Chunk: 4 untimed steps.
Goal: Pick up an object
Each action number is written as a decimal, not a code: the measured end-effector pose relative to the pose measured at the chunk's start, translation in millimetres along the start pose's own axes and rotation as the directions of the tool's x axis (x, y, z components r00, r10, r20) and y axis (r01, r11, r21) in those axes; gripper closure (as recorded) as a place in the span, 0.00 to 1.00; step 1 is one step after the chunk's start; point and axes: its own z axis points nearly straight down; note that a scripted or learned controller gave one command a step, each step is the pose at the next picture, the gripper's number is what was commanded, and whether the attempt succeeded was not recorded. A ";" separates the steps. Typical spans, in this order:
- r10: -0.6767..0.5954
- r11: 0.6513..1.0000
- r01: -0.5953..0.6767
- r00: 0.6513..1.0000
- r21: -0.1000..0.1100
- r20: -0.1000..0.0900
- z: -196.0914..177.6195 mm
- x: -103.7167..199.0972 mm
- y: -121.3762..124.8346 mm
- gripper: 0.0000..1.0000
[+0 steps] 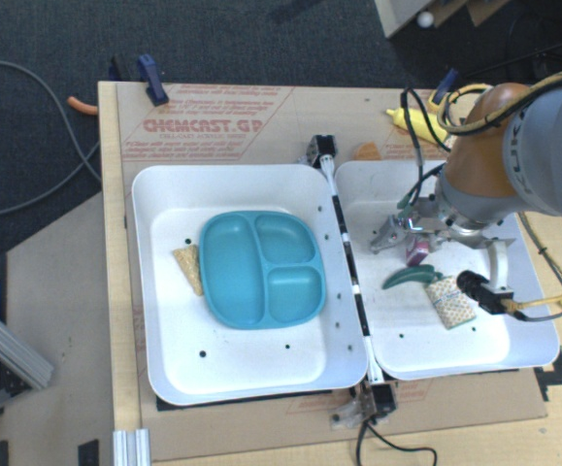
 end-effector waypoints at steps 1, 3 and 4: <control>-0.001 1.000 0.001 1.000 0.003 -0.002 0.3 -2.6 -21.2 0.00; 0.000 1.000 0.000 1.000 0.001 -0.002 -9.4 8.4 -50.2 1.00; 0.000 1.000 0.000 1.000 0.001 -0.003 -9.3 8.5 -50.3 0.00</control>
